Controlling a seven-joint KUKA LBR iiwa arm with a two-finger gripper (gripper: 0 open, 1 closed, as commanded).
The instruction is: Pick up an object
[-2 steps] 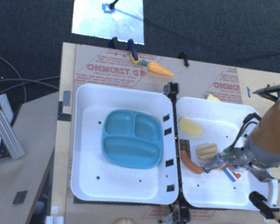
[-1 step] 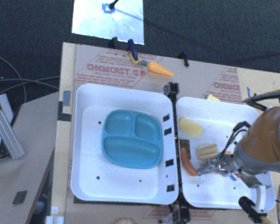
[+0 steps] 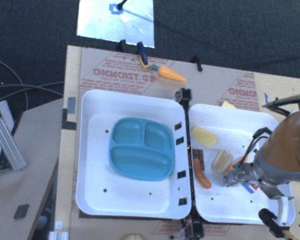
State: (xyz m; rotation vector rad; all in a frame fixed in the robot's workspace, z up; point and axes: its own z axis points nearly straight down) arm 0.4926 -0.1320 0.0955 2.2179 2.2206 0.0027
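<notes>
We see the gripper low in the right bin, the tan block lying just up-left of it, its long axis tilted.

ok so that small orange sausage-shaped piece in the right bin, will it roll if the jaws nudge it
Probably. The small orange sausage-shaped piece looks rounded and lies loose on the flat floor of the right white bin, so a sideways nudge could roll it. It looks like smooth plastic, so likely light and a bit slippery.
</notes>
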